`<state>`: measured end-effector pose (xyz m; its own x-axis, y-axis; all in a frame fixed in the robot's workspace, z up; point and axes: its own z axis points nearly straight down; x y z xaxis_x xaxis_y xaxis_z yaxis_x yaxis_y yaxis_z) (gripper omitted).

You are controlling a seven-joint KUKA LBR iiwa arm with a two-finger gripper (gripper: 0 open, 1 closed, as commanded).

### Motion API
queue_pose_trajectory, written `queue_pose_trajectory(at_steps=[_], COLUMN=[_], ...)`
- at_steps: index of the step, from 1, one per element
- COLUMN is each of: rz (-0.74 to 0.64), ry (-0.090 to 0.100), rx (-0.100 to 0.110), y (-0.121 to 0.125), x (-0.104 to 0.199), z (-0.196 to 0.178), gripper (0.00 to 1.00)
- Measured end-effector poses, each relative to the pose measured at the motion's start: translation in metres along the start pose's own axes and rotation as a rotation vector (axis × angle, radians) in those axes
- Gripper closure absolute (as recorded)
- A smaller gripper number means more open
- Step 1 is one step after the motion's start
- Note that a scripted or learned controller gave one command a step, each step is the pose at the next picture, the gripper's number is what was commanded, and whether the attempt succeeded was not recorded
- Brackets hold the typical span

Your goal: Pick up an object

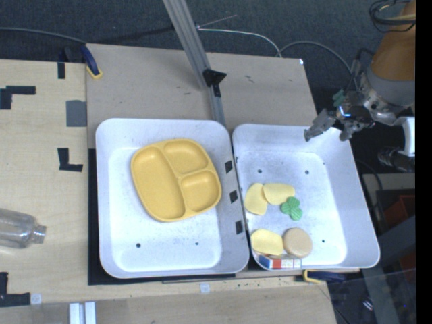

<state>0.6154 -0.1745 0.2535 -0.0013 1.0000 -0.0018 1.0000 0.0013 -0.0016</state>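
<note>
In the right bin lie several small food toys: two pale yellow pieces, a green leafy piece, a yellow piece and a tan round one near the front wall. A red, white and blue item sits at the bin's front edge. My gripper hangs over the right bin's back right corner, well away from the toys. Its two dark fingers are spread, open, with nothing between them.
A yellow divided plate lies in the left bin. A grey metal pole slants in from the top to the bins' back edge. A clear bottle lies on the bench at far left.
</note>
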Motion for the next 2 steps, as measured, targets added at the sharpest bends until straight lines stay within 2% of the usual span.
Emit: queue_pose_trajectory(at_steps=[1, 2], rz=[-0.002, -0.006], ry=[0.0, 0.003], rx=[-0.001, -0.001], y=[0.001, 0.033], x=[0.001, 0.063], z=[-0.01, 0.002], gripper=[1.0, 1.0])
